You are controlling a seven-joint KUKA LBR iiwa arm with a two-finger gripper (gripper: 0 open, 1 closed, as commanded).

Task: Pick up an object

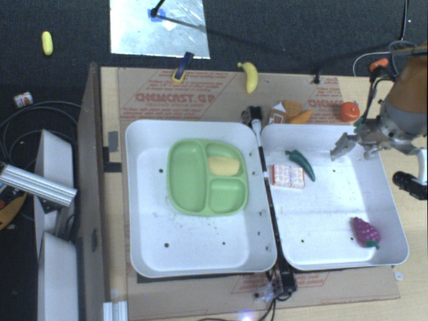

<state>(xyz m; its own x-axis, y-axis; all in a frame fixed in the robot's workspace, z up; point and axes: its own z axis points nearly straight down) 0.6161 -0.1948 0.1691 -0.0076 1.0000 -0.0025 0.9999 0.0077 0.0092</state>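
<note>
Dark green plastic pepper (pixel 300 162) lies in the right-hand white bin (pixel 388 212), towards its far left corner, just beside a small red-and-white printed card packet (pixel 288 176); a purple toy grape bunch (pixel 365 232) sits well apart near the front right corner. The gripper (pixel 356 148) hovers over the bin's far right side, jaws spread and holding nothing. A sound pick probably means centring above one item, descending straight, then closing across its narrow width.

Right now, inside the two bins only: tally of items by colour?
Green: 2, divided plate, pepper
Yellow: 1, block in the plate's upper right compartment
Red and white: 1, small box
Purple: 1, grape bunch
Total: 5
</note>
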